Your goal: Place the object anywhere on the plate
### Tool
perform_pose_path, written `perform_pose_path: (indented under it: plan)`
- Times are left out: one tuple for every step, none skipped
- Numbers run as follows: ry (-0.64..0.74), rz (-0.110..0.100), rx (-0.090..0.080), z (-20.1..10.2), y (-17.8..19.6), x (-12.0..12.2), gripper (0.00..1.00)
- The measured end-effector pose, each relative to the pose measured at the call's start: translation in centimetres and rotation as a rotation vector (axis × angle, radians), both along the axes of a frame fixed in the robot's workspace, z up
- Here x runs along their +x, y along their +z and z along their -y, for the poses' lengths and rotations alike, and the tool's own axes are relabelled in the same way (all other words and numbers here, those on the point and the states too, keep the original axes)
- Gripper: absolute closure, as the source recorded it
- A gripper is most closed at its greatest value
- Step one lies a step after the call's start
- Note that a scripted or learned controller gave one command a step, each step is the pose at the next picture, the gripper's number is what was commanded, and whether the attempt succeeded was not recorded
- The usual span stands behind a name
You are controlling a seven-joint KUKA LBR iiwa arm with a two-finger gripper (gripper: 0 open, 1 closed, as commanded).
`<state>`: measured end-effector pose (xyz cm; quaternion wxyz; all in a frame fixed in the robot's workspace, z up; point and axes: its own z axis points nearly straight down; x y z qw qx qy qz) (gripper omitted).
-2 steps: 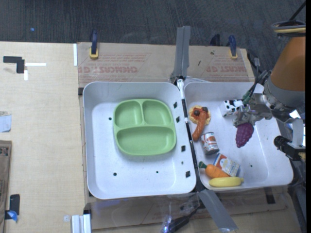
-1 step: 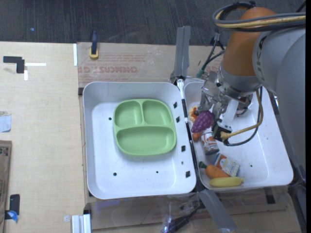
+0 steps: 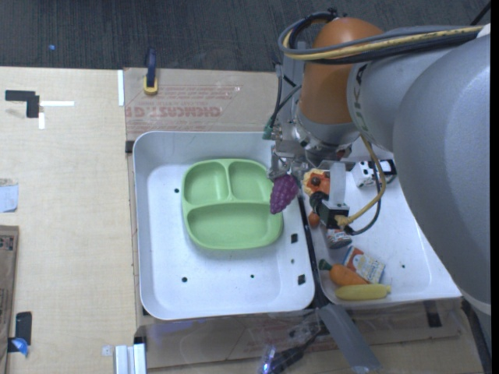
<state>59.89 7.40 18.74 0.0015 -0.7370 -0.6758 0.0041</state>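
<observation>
Gripper [image 3: 282, 171] above plate's [image 3: 231, 202] right edge

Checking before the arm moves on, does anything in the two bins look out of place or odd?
The purple grape bunch hangs at the green plate's right rim, under the gripper, partly over the edge instead of squarely on the plate. Nothing looks spilled or broken.

Bulky grey arm [image 3: 437, 131], glossy orange band [image 3: 335, 72] above the wrist, black and yellow cables [image 3: 366, 44] looped alongside
</observation>
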Motion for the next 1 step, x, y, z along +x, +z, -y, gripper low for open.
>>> perform_pose_path:
  plan:
    - [0.001, 0.000, 0.000, -0.01, 0.02, 0.01, 0.00]
